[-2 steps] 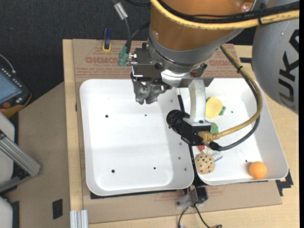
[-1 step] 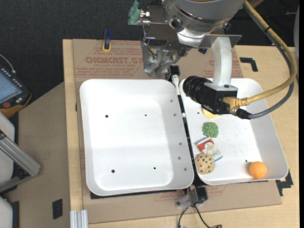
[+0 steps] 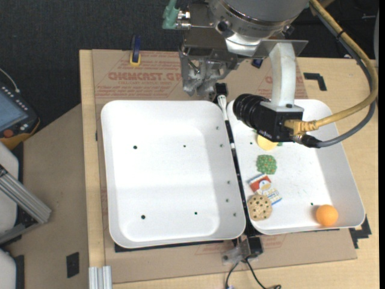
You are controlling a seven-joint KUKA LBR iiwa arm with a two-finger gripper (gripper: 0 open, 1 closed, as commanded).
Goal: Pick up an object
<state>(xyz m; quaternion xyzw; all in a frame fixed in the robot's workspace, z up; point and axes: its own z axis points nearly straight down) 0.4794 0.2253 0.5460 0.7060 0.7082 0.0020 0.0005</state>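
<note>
Two white bins sat side by side on the counter (image 3: 66, 161). The left bin (image 3: 120, 161) had wide open floor. The right bin (image 3: 343, 185) held a yellow piece (image 3: 266, 142), green piece (image 3: 266, 164), red-and-white packet (image 3: 264, 188) and cookie (image 3: 259, 206) close along its left wall, and an orange ball (image 3: 326, 215) near the front right corner. The tool (image 3: 201, 80) hung above the bins' far edge; its opening could not be told.
</note>
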